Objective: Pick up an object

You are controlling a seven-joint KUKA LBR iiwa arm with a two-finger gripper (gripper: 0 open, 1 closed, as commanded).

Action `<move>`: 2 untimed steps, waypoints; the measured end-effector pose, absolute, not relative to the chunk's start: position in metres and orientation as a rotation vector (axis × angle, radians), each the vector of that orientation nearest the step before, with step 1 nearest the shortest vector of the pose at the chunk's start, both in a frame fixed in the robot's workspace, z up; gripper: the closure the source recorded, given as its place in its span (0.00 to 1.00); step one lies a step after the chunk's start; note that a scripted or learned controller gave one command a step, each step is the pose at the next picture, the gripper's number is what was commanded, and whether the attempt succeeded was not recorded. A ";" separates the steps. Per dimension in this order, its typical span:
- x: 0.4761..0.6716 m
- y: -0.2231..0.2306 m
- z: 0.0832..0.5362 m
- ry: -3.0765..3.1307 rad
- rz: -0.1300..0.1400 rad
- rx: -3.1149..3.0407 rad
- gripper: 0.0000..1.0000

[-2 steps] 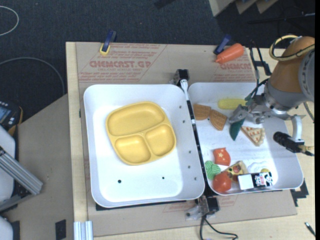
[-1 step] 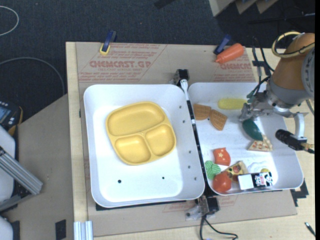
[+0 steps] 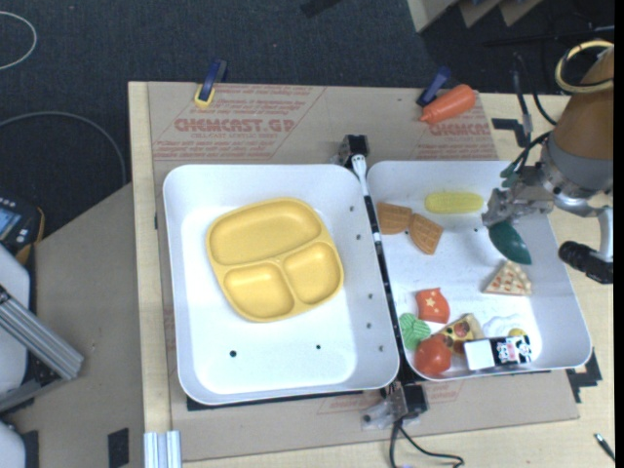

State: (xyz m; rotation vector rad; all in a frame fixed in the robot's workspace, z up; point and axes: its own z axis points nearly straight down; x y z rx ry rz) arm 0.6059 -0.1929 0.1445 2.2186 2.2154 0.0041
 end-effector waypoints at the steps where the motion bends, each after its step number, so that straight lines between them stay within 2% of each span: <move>1: 0.611 -0.189 0.208 2.218 0.006 2.214 1.00; 2: 0.612 -0.189 0.226 2.219 0.003 2.217 1.00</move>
